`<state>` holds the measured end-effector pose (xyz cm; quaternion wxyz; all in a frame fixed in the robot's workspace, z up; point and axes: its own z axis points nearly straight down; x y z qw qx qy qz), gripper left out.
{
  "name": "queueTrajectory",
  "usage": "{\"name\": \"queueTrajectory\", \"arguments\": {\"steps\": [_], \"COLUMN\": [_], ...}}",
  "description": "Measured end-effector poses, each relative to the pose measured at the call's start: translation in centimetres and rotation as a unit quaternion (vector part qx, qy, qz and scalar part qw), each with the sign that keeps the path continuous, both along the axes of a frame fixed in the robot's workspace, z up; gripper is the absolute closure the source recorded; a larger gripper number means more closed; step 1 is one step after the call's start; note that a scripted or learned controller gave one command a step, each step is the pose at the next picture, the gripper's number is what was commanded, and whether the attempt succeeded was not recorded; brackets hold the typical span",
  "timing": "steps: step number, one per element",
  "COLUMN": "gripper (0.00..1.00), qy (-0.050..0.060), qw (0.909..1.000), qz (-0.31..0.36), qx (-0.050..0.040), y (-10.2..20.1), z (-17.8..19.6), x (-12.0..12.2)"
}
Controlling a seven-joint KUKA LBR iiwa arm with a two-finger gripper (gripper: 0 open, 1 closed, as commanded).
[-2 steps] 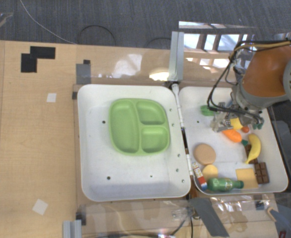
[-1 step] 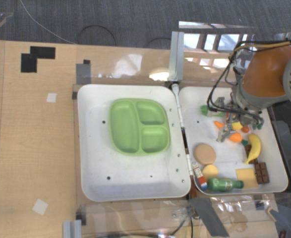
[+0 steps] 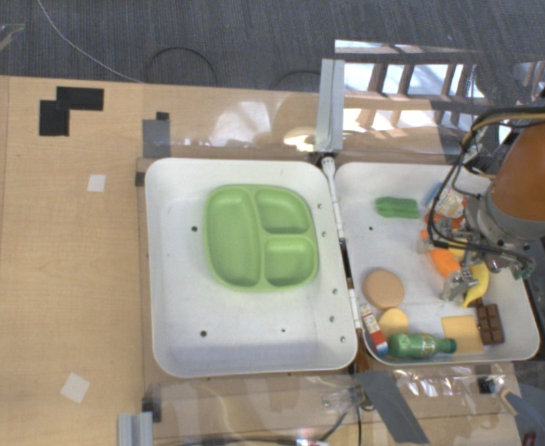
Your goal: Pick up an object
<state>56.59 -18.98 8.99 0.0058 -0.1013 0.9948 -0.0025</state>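
The arm reached in from the right, its gripper (image 3: pixel 461 284) low over the right bin (image 3: pixel 402 249) beside an orange piece (image 3: pixel 444 260) and banana (image 3: pixel 477 286); its grasp could not be told. The left bin (image 3: pixel 175 333) held a green divided plate (image 3: pixel 259 236).

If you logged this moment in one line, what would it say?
arm: over right bin | hand: low by banana and orange piece | grasp: cannot tell | left bin: green plate
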Motion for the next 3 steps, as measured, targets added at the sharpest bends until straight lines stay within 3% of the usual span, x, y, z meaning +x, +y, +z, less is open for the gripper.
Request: {"name": "queueTrajectory", "arguments": {"steps": [1, 2, 3], "gripper": [0.00, 0.00, 1.00], "qy": [-0.003, -0.003, -0.010], "qw": [0.9984, 0.9930, 0.9932], "qz": [-0.056, -0.118, -0.116], "qx": [0.0007, 0.0031, 0.0028], "y": [2.3, 5.0, 5.1], "z": [0.1, 0.0, 1.5], "x": [-4.1, 2.6, 3.1]}}
